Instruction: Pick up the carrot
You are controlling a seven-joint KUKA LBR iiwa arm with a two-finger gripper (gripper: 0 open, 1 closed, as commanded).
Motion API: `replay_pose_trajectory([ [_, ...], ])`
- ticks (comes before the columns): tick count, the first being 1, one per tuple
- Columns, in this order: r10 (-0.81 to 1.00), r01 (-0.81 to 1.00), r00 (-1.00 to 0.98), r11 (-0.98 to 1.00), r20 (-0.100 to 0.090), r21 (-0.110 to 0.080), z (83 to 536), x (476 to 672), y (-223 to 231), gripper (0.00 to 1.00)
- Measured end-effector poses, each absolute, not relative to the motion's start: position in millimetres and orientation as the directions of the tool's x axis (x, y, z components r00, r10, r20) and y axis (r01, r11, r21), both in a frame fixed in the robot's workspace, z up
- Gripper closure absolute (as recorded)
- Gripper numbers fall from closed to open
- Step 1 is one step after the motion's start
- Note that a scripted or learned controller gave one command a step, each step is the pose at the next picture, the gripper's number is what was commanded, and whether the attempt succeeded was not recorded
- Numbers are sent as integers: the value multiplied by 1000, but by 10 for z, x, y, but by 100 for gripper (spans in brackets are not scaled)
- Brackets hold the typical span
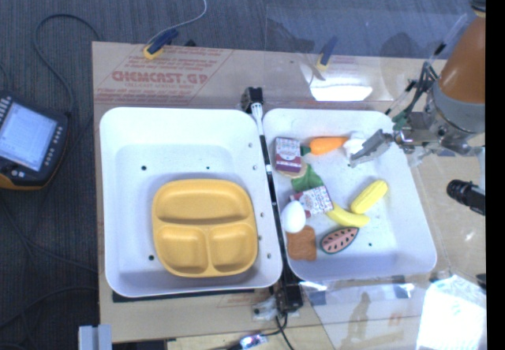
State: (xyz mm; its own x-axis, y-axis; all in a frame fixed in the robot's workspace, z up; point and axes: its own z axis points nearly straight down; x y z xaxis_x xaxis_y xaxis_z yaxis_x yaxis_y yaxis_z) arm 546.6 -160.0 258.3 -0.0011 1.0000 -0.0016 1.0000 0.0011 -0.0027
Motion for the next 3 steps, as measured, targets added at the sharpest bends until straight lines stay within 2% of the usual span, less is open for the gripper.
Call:
replay_pose_trajectory([
  [1,958,958,287,-287,-3,-10,1431,6070,-1740,0],
  [2,788,788,616,-616,-17,-13,872,6548,-1269,0],
  [3,789,789,614,-614,-15,1,998,6573,-1273,100],
])
